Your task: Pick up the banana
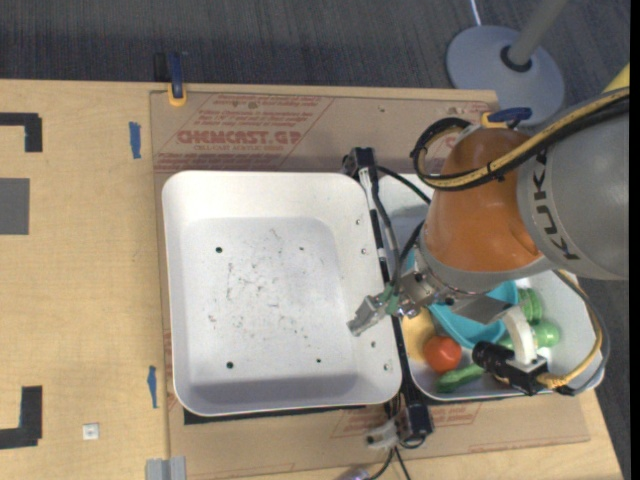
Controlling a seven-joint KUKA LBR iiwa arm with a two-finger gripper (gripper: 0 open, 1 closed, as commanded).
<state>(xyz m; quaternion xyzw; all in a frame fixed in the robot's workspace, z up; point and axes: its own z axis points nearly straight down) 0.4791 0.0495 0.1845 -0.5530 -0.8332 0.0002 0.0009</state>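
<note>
While the arm (500,208) leans low over the right bin (585,308), its end effector (385,306) sits at the ridge between the two bins, grey fingertips reaching just over the left bin (190,268). How far apart they stand cannot be told, and nothing is seen between them. A sliver of yellow beside the wrist, likely the banana (413,320), lies at the right bin's left edge, mostly hidden under the arm. Near it rest a red ball (441,351), a green piece (458,375) and a teal item (470,320). The risk, as judged: a closing grip could miss the fruit or catch the rim, since clutter crowds it and the arm blocks the view.
</note>
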